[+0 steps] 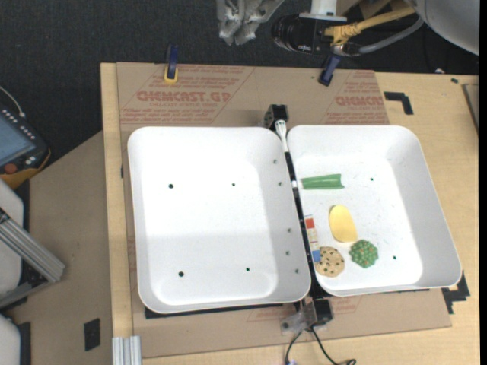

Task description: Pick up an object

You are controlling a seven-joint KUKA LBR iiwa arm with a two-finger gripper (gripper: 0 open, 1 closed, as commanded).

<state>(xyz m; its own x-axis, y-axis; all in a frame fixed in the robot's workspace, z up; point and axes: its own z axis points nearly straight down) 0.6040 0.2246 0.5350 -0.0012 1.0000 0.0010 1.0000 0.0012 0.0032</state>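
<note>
Four small items sit in the right bin (426,204), all toward its left wall & lower half: a flat green strip (322,181) at about 10 o'clock of the bin's centre, a yellow oval piece (342,223) below it, a cookie-like disc (330,261) at approx 7 o'clock, and a knobbly green ball (364,253) just beside the disc, to its 3 o'clock. Yellow piece and green ball look nearly touching. All look like light toy food, prob. plastic or foam; none seems fragile. The strip lies flat & thin, so hard to get under; best pinched across its short width. The disc is also low, w/ the bin wall close by, awkward. The green ball stands tallest and its bumpy skin should give grip; I'd judge it the easiest pick, taken across its middle. The yellow oval looks smooth, maybe slippery; take it across the narrow axis. The claw (242,14) hangs at 12 o'clock of the view, well above the desk (114,204) and beyond the left bin (205,211), touching nothing and holding nothing; it's blurred, so can't tell how far apart it stands.
</note>
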